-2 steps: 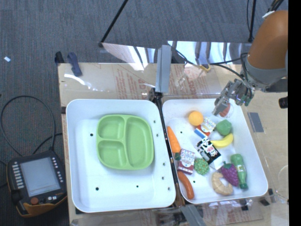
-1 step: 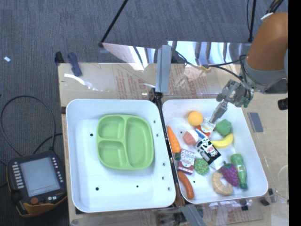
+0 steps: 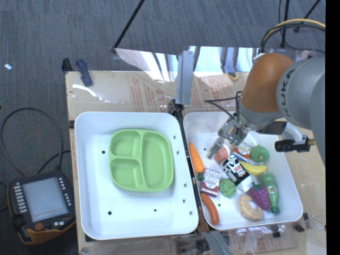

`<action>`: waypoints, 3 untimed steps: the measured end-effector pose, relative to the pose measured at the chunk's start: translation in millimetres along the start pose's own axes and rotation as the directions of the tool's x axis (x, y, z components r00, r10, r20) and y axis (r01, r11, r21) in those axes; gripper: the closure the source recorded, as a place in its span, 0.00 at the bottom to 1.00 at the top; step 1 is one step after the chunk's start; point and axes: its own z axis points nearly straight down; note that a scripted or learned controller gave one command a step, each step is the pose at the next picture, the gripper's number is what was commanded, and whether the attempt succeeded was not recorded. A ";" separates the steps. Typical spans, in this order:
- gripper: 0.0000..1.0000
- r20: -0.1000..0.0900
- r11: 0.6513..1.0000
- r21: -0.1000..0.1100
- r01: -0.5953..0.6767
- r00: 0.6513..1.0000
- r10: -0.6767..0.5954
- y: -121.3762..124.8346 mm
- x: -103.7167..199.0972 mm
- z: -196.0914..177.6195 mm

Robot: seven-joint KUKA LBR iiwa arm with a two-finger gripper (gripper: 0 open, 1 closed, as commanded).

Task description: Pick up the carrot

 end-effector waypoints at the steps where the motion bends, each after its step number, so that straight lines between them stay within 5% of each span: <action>1: 0.00 -0.046 0.999 0.029 0.016 0.999 -0.014 -42.6 -9.5 -97.8; 2: 0.00 -0.008 0.992 0.013 -0.122 0.992 0.122 -39.7 -2.4 -44.4; 3: 0.00 -0.019 0.932 0.027 -0.362 0.932 0.362 -63.5 -40.9 10.0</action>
